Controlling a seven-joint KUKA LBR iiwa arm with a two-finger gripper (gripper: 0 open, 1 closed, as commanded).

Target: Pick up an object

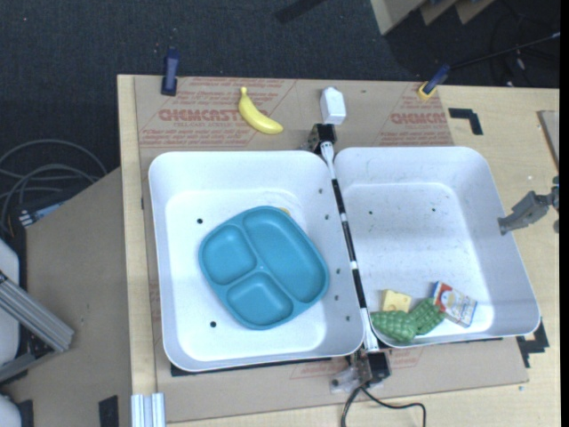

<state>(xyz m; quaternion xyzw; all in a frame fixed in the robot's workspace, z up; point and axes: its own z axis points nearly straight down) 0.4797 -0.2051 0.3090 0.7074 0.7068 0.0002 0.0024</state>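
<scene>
the small packet [455, 303], white with red and blue print, lies flat in the near corner of the right bin [418, 172], well below and left of the claw [532, 210]. a green knobbly piece [407, 322] touches its left side, with a yellow wedge [396, 301] just above that. the grey claw sits at the bin's right rim, gripping nothing; whether it is open cannot be told. far left, a blue divided plate [260, 266] fills the left bin [169, 203]. a banana [256, 114] lies on the board beyond.

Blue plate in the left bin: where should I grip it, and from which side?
Probably pinch the plate's raised outer rim from straight above, one finger inside a compartment. It lies flat, too wide to span; the right rim faces the pincer.
</scene>
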